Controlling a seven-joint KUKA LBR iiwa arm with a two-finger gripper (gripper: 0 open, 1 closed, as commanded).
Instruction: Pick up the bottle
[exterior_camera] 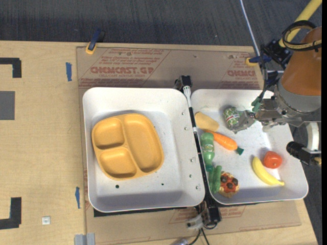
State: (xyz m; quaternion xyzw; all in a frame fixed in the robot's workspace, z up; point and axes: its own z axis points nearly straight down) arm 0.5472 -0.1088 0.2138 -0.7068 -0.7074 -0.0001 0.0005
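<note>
Red "CHEMCAST GP" print, upside down, on the cardboard sheet (122,65)

Clear green bottle (207,146) lies lengthwise against the right bin's (299,188) left wall.

The two bins (97,106) were plain white. A mustard-yellow divided plate (127,144) lay in the left one. The bottle (207,144) was translucent green. The carrot (225,141) was orange with a green tip, the banana (265,172) yellow, the tomato (273,160) red-orange. The table (36,137) was tan with black and blue tape marks; red print crossed the cardboard (122,65).
</note>
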